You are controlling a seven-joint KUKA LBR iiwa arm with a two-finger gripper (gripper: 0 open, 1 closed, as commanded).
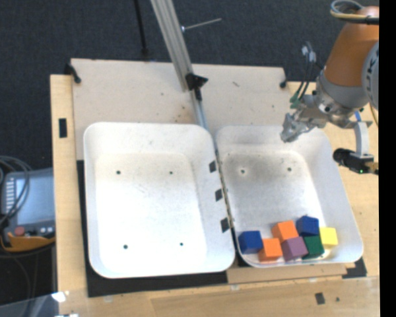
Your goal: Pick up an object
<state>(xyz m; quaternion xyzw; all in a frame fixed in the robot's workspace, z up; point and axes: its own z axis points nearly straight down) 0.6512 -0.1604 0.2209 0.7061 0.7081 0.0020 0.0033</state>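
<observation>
Table (178,84): pale board carrying two shallow white bins side by side; a slanted metal rail (171,32) crosses its far edge.

Left bin (99,144): white, floor speckled with dark marks.

Right bin (330,170): white, scuffed grey at the centre. All the task's things sit along its near edge, well apart from the arm.

Arm (348,58): grey with an orange band, reaching in from the right over the far right corner of the right bin.

Gripper (292,132): hangs above the far rim of the right bin, nothing between its tips. At this angle I cannot tell how wide it stands.

Cluster of blocks, near edge of the right bin, packed touching or almost so:
- blue block (250,241), left end, slightly apart from the rest
- dark blue block (308,226), rear
- orange block (285,230), rear, beside the dark blue one
- second orange block (272,248), front
- purple block (294,248), front middle
- green block (313,246), front
- yellow block (329,236), right end, near the bin wall

Risks, as judged:
- Tight packing leaves little room between neighbours; a descent into the middle is likely to land on block tops or wedge two together.
- Blocks lie close to the raised near rim; a gripper tip could strike the wall.
- A closing push may scatter the pile rather than seize one piece.
- The blue block at the left end looks the safest target.
</observation>
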